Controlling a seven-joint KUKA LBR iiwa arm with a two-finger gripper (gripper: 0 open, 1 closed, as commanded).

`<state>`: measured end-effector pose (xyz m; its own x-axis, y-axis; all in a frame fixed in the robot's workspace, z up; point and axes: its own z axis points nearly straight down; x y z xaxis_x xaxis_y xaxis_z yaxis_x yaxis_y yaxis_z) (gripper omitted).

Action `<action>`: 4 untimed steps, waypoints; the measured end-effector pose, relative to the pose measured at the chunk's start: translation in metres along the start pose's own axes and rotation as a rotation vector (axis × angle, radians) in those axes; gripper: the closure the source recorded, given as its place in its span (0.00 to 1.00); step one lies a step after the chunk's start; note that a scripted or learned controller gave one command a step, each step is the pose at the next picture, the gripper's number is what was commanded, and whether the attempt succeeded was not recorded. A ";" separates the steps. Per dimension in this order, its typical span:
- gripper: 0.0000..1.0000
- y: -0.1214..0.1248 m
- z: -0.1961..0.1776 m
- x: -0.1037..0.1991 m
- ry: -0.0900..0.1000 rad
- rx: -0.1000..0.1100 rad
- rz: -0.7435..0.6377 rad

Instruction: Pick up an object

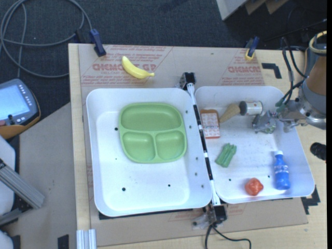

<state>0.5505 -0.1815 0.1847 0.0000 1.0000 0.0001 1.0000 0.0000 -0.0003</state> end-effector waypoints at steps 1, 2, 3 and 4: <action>0.00 0.044 0.100 -0.006 0.000 0.001 -0.001; 0.00 0.105 0.104 0.046 -0.004 0.054 -0.004; 0.00 0.105 0.107 0.004 0.009 0.051 -0.004; 0.00 0.106 0.107 -0.022 0.009 0.047 -0.004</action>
<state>0.6567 -0.2033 0.0779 -0.0036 1.0000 0.0090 0.9989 0.0041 -0.0473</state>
